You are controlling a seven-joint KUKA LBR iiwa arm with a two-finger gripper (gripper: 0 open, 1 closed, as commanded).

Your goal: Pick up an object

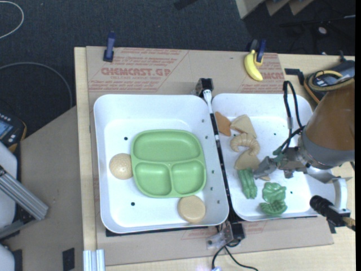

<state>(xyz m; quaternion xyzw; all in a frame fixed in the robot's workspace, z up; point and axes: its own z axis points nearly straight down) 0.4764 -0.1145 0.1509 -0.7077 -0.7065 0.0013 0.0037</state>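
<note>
Carrying two shallow white bins side by side: brown-topped desk (169, 66) with red print.

Left bin (107, 151), holding a green tray (168, 162) with three compartments, one long at the back and two smaller at the front.

Right bin (271, 109), holding the loose things to pick from.

Grey arm (333, 129), reaching in from the right over the right bin's right half, with black cables looped above it.

Hand (269, 165), low over the middle of the right bin, pointing left, just beside the tan pieces (243, 140) and just above the green stalk (247, 183). Wide or narrow: cannot tell. Nothing seen gripped.

Tan pieces heaped near the right bin's left wall, with an orange-brown chunk (223, 124) touching their back left side.

Green lump (274, 199) at the front of the right bin, right of the green stalk, close to it.

Beige ball (120, 166) touching the tray's left edge; round tan bun (192, 208) against its front right corner.

Yellow banana (252, 66) on the desk behind the right bin, beside a blue clamp (259, 48).
</note>
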